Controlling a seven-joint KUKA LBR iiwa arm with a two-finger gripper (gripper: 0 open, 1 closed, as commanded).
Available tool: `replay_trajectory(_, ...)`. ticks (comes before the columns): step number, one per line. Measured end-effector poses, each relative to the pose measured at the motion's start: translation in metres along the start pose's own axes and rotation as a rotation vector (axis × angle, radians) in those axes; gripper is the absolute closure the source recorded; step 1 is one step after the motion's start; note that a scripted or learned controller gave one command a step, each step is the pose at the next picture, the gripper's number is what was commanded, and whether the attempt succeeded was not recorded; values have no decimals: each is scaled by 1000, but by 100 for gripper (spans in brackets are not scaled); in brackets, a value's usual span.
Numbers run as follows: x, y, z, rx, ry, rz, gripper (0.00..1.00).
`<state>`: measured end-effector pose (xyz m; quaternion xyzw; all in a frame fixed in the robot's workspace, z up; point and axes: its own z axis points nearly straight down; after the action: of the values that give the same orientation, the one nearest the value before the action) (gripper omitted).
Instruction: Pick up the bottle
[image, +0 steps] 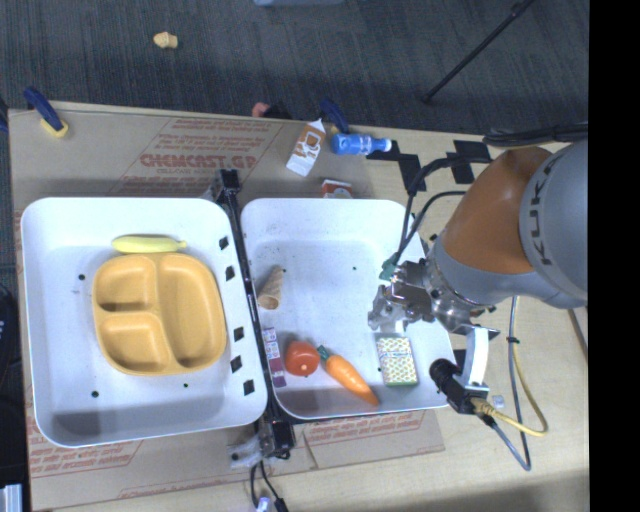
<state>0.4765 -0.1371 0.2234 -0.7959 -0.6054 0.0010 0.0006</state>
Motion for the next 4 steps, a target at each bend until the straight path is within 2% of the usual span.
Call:
replay_trajectory(1, -12, 2, 48, 5, 2, 208, 100)
replay_trajectory(2, -62, 17, 47, 2, 1, 457, 100)
replay_trajectory(3, -45, 12, 62, 5, 3, 620, 100)
replay_trajectory(4, -39, 10, 113, 8, 3, 936, 100)
